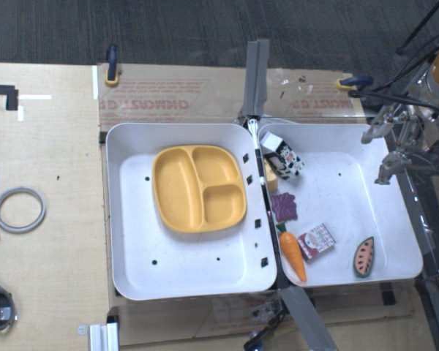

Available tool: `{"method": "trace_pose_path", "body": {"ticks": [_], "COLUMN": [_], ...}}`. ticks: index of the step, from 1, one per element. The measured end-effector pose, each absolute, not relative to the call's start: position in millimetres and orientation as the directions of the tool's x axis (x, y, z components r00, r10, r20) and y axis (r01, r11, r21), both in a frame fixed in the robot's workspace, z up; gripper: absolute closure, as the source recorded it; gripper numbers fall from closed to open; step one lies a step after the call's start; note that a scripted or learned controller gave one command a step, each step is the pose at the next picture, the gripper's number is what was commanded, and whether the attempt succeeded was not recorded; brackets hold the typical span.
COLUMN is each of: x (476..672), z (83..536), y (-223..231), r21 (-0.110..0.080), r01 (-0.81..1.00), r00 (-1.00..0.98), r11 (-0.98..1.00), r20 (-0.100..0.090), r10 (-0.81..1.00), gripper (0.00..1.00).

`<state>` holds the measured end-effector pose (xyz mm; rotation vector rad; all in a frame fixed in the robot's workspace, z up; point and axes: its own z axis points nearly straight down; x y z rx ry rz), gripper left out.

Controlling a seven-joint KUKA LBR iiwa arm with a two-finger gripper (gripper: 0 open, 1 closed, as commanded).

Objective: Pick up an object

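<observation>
Carrot (293, 255), packet (316, 240) and melon slice (364, 257) lie along the right bin's (344, 174) near edge; my tool (391, 148) hovers at its far-right rim, its state I cannot tell.

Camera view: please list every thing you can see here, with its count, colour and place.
bins: 2, white, side by side on the bench
divided plate: 1, yellow, in left bin
carrot: 1, orange, right bin, near the front-left corner
watermelon slice: 1, red and green, right bin, front
small packet: 1, red and white, right bin, beside the carrot
purple piece: 1, right bin, by the divider
black-and-white toy: 1, right bin, back-left
tape roll: 1, grey, bench at left
clamps: 2, blue and yellow, back edge
pincer: 1, grey, over the right bin's right edge
</observation>
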<state>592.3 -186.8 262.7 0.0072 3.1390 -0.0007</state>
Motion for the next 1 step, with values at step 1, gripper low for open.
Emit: {"method": "trace_pose_path", "body": {"ticks": [1], "x": [625.8], "z": [218.2], "y": [-142.4], "r21": [0.0], "r01": [0.345], "r00": [-0.938], "r11": [0.938], "r20": [-0.002], "r10": [0.345], "gripper": [0.0]}}
